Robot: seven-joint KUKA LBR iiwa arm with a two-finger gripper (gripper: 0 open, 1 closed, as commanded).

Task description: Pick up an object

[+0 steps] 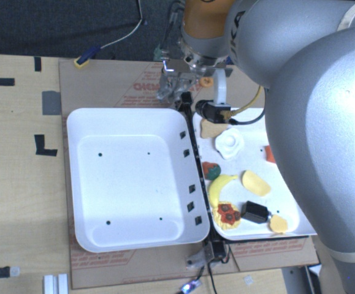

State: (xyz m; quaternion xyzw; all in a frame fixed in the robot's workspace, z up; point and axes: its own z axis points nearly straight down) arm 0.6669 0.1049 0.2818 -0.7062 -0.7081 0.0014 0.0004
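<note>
Claw (180, 90) hangs at twelve o'clock over the far edge where both bins meet; whether it is open or closed cannot be told. Toward four o'clock, the right shallow white bin (293, 222) holds a yellow plastic banana (217, 188) and a white crumpled object (227, 144).

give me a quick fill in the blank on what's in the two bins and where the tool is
1. The banana lies in the ____ bin.
2. The black block sits between the pizza slice and the ____ round piece.
3. The tool is at the ____ end of the wall between the bins.

Missing words: right; orange; far
</note>
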